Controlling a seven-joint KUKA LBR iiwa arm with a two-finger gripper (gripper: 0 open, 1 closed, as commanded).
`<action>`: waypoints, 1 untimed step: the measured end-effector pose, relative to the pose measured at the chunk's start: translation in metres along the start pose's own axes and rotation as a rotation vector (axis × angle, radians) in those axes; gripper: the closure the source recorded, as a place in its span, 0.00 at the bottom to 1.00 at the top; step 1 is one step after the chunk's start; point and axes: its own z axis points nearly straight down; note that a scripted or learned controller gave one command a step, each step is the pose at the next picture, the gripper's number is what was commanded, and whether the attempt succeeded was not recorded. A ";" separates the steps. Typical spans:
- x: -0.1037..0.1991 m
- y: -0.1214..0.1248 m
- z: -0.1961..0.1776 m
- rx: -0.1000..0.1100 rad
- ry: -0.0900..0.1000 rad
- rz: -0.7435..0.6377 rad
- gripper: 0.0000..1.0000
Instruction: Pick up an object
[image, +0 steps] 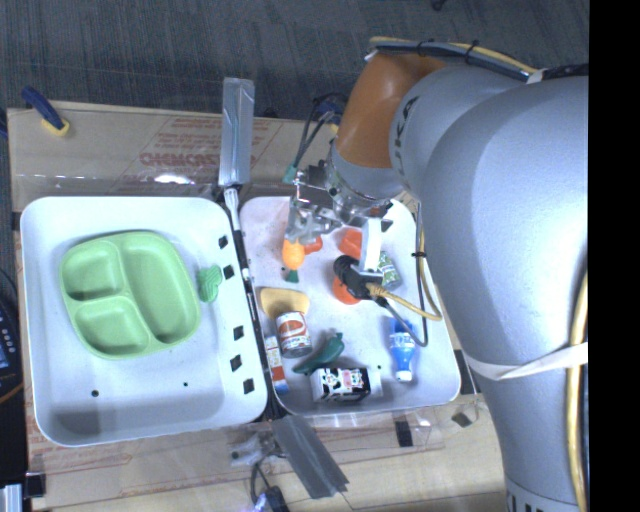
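My arm reaches in from the right, bulking over the right bin (440, 385), orange band uppermost, wrist bent down toward that bin's far end. My tool (312, 222) hangs just above a small orange object (292, 254) there; I cannot tell whether it grips anything. Nearer lie a small can (292, 333) and a blue bottle (402, 353). A green divided tray (128, 292) sits in the left bin (60, 400).
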 end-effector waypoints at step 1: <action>0.000 0.000 0.001 0.002 0.000 0.000 0.00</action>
